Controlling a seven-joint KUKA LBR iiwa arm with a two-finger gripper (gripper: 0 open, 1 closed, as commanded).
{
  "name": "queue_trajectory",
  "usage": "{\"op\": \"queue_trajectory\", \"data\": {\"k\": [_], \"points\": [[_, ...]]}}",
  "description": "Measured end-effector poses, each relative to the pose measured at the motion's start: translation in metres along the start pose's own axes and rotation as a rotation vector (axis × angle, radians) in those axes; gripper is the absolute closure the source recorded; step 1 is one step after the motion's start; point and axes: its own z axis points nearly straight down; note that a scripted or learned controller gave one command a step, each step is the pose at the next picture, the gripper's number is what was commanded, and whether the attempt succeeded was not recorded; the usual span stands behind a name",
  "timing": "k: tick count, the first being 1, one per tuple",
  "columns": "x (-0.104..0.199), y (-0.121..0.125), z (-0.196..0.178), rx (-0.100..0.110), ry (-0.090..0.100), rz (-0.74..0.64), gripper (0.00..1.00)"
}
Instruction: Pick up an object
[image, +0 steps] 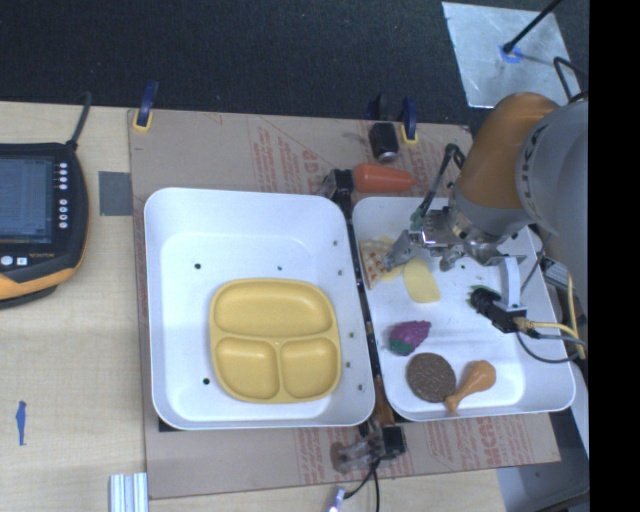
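Tool (432, 243) low in upper part of right bin (540, 398), frame right; can't tell its grip state. Pale yellow block (421, 284) sits just below it, long axis roughly vertical in frame. Purple piece (409, 335), brown disc (431, 376), drumstick (470, 383) lie further down.
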Motion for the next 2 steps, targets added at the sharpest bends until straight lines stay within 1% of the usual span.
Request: {"op": "queue_trajectory", "data": {"k": [1, 2], "points": [[0.005, 0.018, 0.016, -0.003, 0.002, 0.000, 0.00], [-0.002, 0.041, 0.017, -0.006, 0.000, 0.001, 0.00]]}}
